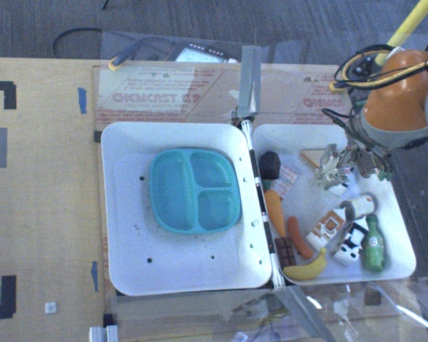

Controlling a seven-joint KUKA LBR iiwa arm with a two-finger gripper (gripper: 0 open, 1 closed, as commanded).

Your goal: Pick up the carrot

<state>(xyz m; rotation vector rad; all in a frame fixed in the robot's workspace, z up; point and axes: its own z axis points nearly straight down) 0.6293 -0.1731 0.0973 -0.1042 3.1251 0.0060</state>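
Two bins side by side on the bench (36,191). Left bin (121,262) holds a divided plate (195,190), roughly centred. Right bin (406,255): carrot (274,212) along its left wall, a dark round item (269,164) just behind it, hot dog (299,236) just right of it, banana (305,268) at the front. Bottle (373,244) at right. Gripper (337,171) over the bin's rear part.

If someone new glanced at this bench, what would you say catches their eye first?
Probably the turquoise divided plate, alone in the middle of the left bin. Next, the right bin, crowded with small items: the carrot along its left wall, a banana at the near edge, a green bottle at the right. The gripper hangs over that bin's far part.
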